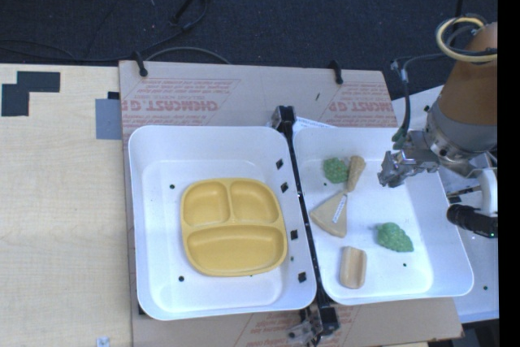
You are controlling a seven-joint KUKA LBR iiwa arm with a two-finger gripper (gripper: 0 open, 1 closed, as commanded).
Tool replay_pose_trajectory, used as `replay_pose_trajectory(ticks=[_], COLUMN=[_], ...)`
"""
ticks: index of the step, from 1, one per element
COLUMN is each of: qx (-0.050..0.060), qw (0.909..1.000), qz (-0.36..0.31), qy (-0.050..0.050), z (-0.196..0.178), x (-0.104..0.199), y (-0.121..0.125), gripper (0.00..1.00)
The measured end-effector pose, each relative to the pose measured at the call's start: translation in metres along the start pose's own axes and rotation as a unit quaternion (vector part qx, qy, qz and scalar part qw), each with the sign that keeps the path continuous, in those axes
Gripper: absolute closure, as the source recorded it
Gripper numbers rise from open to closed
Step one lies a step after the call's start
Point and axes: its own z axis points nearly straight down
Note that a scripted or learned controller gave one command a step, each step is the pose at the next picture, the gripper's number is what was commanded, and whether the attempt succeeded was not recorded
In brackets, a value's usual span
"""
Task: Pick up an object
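Gripper (395, 172) above right bin (439, 282) — touching nothing.

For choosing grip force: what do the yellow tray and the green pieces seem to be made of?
Yellow tray: likely hard plastic, smooth with a slight sheen and moulded compartments. Green pieces: bumpy and matte, perhaps soft plastic or rubber toy food; the view leaves this open.

Both white bins (154, 150) look like smooth, slightly glossy plastic, as does the yellow divided plate (233, 225). Printed brown cardboard (244, 97) lies beneath; the bench (57, 207) looks like pale matt wood.
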Motion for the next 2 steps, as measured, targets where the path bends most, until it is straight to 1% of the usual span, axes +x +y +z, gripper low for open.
replay_pose_trajectory(ticks=[1, 2], qx=[-0.001, -0.001], qw=[1.0000, 1.0000], qz=[0.000, 0.000], qy=[0.000, -0.001], z=[-0.003, -0.010], x=[0.050, 0.104], y=[0.012, 0.017], gripper=[1.00, 1.00])
